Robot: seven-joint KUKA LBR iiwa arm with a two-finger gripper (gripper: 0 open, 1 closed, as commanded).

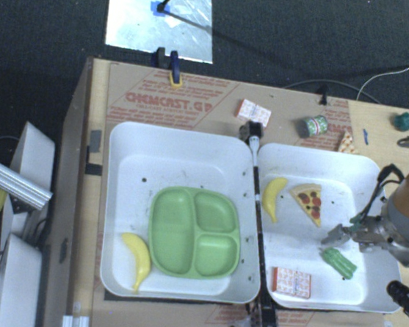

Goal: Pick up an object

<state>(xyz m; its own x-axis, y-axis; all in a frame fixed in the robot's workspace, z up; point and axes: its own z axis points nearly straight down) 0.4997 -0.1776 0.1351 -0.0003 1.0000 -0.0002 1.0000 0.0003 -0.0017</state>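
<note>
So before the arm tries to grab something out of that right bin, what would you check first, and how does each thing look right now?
1. Target nearby: the green block lies in the right bin, just below the gripper. Ok.
2. Fingers ready: too blurred to judge. Cannot tell.
3. Nothing already held: no object seen at the gripper. Ok.
4. Room around the target: the pizza slice and the patterned card lie apart from the block. Ok.
5. Gripper lined up: it sits beside the block's upper end, not squarely over it. Not ok.
6. Other items out of the way: the banana rests by the divider. Ok.
</note>
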